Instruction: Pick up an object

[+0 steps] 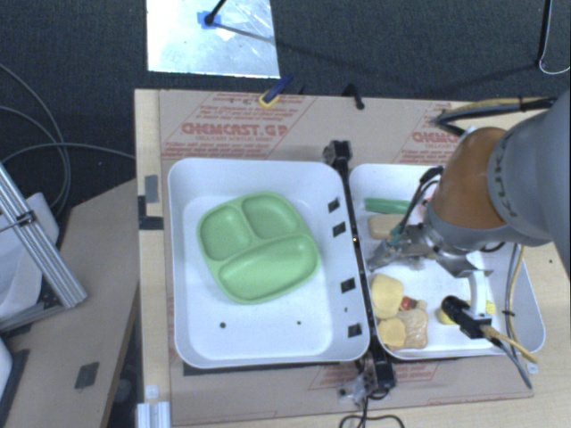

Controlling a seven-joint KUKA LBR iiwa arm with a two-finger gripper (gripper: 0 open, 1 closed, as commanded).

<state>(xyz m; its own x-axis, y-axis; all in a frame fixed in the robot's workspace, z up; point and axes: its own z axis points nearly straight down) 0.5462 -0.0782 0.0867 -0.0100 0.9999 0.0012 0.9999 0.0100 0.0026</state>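
My gripper [389,250] is low over the left part of the right bin [533,328], with the arm reaching in from the right. Just above it lie a green object [385,205] and a small tan piece [381,227]. Just below it sits a yellow lump [386,294], with a second yellow piece [391,333] and a beige crumbly piece [415,326] near the bin's front edge. A small red bit [409,304] lies between them. Nothing shows in the gripper's grasp. The arm hides the middle and right of this bin.
The left bin [192,328] holds a light green divided plate [259,246]. A black divider [352,239] with clips runs between the two bins. Cardboard lies under both bins.
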